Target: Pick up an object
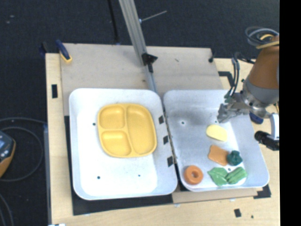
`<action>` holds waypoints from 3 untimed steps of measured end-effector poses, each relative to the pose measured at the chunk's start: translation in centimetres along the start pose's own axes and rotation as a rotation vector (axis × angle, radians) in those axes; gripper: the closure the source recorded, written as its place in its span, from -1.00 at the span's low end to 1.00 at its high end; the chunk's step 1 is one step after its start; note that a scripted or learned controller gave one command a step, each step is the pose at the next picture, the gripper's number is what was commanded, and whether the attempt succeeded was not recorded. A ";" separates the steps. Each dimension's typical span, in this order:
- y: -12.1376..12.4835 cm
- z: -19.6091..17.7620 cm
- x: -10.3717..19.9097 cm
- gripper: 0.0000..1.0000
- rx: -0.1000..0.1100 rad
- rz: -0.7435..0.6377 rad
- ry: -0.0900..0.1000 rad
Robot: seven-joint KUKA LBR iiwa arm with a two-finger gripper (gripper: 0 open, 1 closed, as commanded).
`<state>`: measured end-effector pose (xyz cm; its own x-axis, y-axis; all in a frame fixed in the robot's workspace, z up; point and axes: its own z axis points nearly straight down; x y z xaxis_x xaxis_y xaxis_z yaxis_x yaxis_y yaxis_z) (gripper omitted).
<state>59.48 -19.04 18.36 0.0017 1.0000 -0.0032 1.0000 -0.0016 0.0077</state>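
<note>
Hovering my tool (225, 113) just above the yellow piece (217, 133) in the right bin (188, 108), I hold nothing. I can't tell how open it is, so I should drop straight down over the piece.

Even bright overhead light, soft shadows (slightly blurry, grainy).

Tool (225, 113) above pale yellow piece (216, 133), right bin (197, 105)
</note>
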 end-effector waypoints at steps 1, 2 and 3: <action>0.2 -5.5 -0.2 1.00 0.000 -0.004 0.000; 0.5 -5.3 4.2 1.00 0.007 -0.008 0.003; -0.4 -6.0 8.7 1.00 0.006 -0.009 0.005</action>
<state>59.00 -10.28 24.37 -0.0070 1.0000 0.0014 1.0000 0.0070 0.0013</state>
